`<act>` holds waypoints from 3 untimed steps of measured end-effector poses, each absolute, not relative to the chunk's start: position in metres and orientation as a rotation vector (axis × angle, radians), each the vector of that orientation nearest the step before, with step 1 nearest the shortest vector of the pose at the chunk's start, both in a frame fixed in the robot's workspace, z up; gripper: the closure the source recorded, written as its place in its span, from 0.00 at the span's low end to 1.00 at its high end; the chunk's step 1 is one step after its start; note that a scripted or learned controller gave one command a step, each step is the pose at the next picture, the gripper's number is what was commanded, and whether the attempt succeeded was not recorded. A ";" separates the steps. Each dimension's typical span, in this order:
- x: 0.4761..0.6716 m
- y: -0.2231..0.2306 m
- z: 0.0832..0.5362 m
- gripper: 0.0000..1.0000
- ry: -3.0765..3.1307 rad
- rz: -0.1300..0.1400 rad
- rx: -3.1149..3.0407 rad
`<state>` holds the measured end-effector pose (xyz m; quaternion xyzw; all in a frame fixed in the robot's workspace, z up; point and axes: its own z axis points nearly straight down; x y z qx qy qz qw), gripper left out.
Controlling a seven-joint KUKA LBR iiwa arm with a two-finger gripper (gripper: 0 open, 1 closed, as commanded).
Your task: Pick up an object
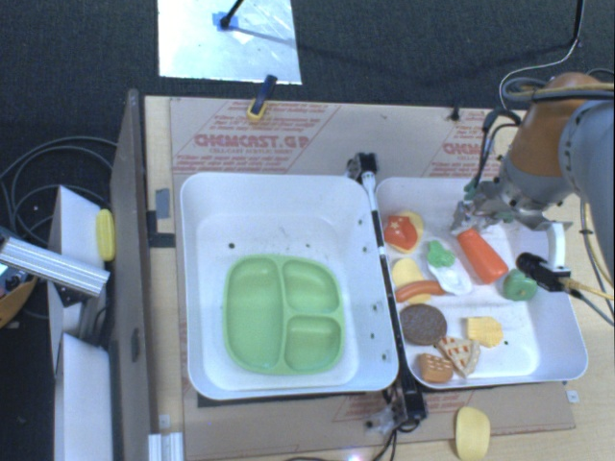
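orange carrot: lies in the right bin toward its 1 o'clock part, slanted from upper left to lower right, its upper tip right under the gripper.
gripper: hangs at the carrot's 11 o'clock end; how far the jaws stand apart cannot be told, and nothing is seen clamped between them.
arm: grey with an orange band, reaching in from 3 o'clock.
right bin, other food: green piece and white piece just beside the carrot at its 8 o'clock; green lump at its 4 o'clock; brown round patty and waffle toward 7 o'clock.
left bin: holds a green divided tray.
yellow piece: on the bench at 6 o'clock, outside the bins.
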<state>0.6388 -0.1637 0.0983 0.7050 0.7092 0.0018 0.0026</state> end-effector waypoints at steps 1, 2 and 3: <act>0.622 -0.174 0.141 1.00 2.221 0.003 2.219; 0.644 -0.122 0.214 1.00 2.226 0.006 2.210; 0.633 -0.047 0.226 1.00 2.231 0.004 2.211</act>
